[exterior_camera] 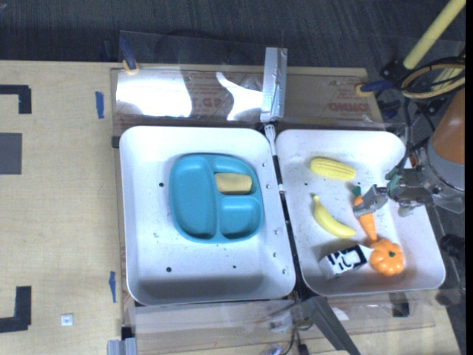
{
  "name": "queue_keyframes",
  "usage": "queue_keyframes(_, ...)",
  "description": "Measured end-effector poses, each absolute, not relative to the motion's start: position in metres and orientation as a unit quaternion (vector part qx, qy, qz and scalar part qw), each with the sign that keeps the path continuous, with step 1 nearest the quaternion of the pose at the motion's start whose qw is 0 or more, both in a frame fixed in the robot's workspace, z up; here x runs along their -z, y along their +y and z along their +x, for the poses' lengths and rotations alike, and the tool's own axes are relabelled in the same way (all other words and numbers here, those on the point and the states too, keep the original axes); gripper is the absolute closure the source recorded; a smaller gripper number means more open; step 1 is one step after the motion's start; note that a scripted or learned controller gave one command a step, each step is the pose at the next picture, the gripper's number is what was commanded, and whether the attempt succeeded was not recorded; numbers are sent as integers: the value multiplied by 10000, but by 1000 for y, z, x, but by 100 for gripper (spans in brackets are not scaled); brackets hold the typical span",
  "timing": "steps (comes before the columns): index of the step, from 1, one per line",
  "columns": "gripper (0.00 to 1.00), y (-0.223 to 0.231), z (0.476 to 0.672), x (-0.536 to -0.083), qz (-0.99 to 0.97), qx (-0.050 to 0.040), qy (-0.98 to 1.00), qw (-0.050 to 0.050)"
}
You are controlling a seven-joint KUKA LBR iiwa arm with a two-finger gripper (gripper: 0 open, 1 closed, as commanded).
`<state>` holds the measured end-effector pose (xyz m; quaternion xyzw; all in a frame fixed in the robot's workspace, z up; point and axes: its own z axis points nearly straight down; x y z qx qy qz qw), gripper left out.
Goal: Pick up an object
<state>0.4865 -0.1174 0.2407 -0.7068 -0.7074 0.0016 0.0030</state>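
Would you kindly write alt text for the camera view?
The gripper hangs over the right bin, right above a carrot, near a banana, corn cob, small pumpkin and black-and-white packet. The left bin holds a blue divided plate with a yellow block.

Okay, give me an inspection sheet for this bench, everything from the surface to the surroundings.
Surface: two white bins, left bin and right bin, on a wooden bench.
Job's things: right bin holds corn, banana, carrot, pumpkin, black-and-white box.
Clutter: blue divided plate in left bin, yellow piece in its upper right compartment.
Grippers: tool over the carrot's top.
Cables: yellow loops top right.
Surroundings: dark floor.
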Motion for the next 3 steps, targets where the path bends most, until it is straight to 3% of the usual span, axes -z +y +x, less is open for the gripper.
queue_keyframes(1, 0, -163, 519, -132, -6489, -22, -7608, 51)
queue_keyframes(2, 0, -178, 519, -86, -6665, 17, -7455, -30)
queue_keyframes(3, 100, -179, 522, -95, -6671, 22, -7450, -48)
